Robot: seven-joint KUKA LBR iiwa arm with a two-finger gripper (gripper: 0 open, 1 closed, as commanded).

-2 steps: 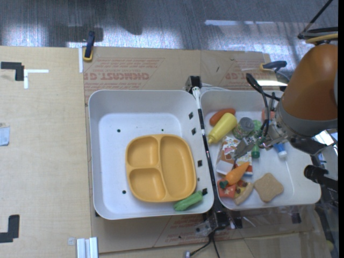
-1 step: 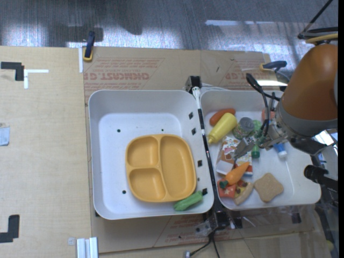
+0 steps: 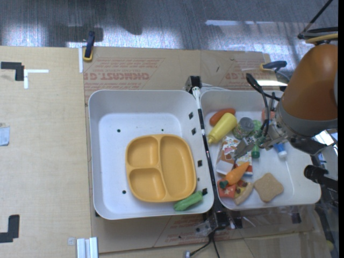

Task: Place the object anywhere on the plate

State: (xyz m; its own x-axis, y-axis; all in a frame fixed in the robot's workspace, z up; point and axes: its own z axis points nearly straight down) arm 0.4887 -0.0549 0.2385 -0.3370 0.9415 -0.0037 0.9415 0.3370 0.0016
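The yellow three-compartment plate (image 3: 160, 167) lies in the left bin (image 3: 107, 144), tilted a little, with one long compartment on its right side and two smaller ones on its left, all three bare. A green pea pod (image 3: 188, 201) lies just beside the plate's lower right corner, touching or nearly touching its rim, against the bin's front wall. The right bin (image 3: 301, 195), well to the right of the plate, holds a heap of toy food: a yellow squeeze bottle (image 3: 222, 127) lying tilted near the wall closest to the plate, an orange-red sausage (image 3: 221, 114) just behind it, a grey round tin (image 3: 245, 125) beside the bottle, a small printed packet (image 3: 229, 148) below the bottle, a carrot (image 3: 237, 173) in front of that, a pizza slice (image 3: 238, 190) at the front, and a slice of brown bread (image 3: 268, 187) farther from the plate than the pizza. The grey arm with its orange band (image 3: 320, 85) reaches over the right bin's far side, away from the plate. The gripper (image 3: 243, 148) hangs low over the packet and the carrot, its dark metal fingers (image 3: 237, 151) pointing toward the plate; whether they are spread or closed, and whether anything sits between them, cannot be made out amid the clutter. A small blue and white item (image 3: 281, 152) lies under the wrist.
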